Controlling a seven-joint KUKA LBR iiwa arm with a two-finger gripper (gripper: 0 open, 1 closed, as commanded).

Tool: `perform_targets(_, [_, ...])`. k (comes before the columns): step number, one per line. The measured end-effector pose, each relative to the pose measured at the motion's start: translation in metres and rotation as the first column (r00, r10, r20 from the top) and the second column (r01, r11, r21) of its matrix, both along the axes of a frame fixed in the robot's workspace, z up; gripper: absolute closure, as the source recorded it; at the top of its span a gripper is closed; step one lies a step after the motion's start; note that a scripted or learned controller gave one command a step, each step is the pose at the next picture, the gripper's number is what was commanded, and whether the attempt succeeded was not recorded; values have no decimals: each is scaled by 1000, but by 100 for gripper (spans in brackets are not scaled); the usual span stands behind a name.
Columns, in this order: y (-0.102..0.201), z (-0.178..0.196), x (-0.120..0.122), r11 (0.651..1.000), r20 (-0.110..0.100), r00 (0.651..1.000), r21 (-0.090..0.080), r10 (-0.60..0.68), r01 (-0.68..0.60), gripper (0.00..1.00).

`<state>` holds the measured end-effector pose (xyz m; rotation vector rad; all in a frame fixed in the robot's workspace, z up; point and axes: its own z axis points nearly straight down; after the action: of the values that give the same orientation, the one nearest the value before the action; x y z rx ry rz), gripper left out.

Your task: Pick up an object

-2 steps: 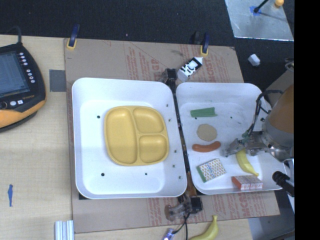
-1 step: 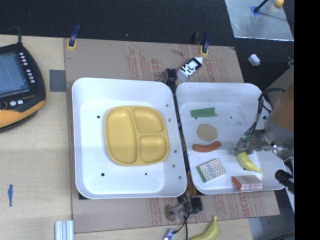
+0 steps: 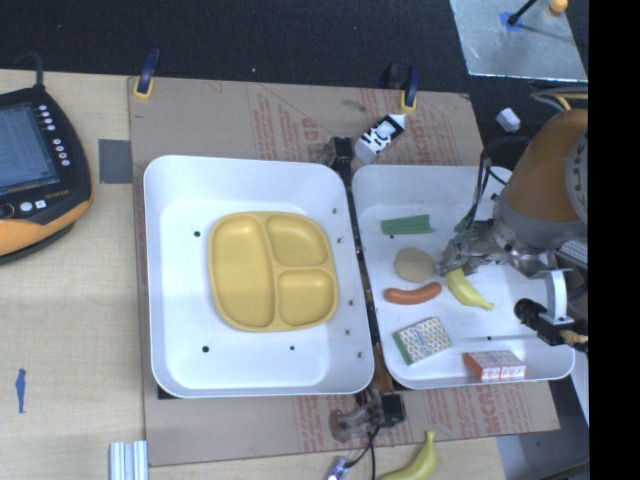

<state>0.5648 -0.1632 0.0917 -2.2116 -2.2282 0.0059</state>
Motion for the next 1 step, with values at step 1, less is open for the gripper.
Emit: perform_targets(1, [110, 101, 3, 1000, 2, 1000, 2, -2, 2, 100])
